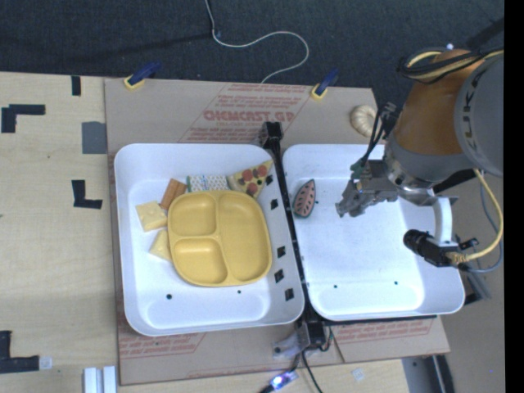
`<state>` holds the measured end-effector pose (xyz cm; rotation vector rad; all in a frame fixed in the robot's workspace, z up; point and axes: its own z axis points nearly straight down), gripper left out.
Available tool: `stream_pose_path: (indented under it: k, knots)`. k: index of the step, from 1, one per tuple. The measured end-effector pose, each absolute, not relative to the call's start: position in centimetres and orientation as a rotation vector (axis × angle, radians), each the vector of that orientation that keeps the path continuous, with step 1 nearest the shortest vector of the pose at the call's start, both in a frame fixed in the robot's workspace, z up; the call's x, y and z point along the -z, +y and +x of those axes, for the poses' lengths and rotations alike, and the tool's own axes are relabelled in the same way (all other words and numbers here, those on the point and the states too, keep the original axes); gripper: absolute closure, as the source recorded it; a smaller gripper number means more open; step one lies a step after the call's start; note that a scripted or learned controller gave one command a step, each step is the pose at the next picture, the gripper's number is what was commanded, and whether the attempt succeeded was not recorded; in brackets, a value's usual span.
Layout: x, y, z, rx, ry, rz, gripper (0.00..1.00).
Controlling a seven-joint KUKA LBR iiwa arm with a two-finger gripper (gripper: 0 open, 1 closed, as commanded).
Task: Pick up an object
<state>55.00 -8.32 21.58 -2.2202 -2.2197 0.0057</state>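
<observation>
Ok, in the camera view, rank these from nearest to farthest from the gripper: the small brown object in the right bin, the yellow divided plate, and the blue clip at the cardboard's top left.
1. Small brown object: in the right bin, by its left wall, just left of the gripper.
2. Yellow divided plate: middle of the left bin.
3. Blue clip: cardboard's top-left corner, outside both bins.

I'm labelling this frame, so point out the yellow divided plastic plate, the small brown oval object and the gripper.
Yellow divided plastic plate (pixel 219 237), camera view, centre ridge.
Small brown oval object (pixel 304 197), camera view, its middle.
Gripper (pixel 350 205), camera view, between fingertips.
</observation>
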Motion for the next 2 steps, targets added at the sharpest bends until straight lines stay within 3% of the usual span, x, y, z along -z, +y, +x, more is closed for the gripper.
stream_pose_path:
  k: [1,2]
  knots:
    - [-21.5,-7.1,55.3,-0.002,-2.223,-2.218,1.0]
    - [-22.9,-6.8,54.4,0.0,-2.223,-2.219,1.0]
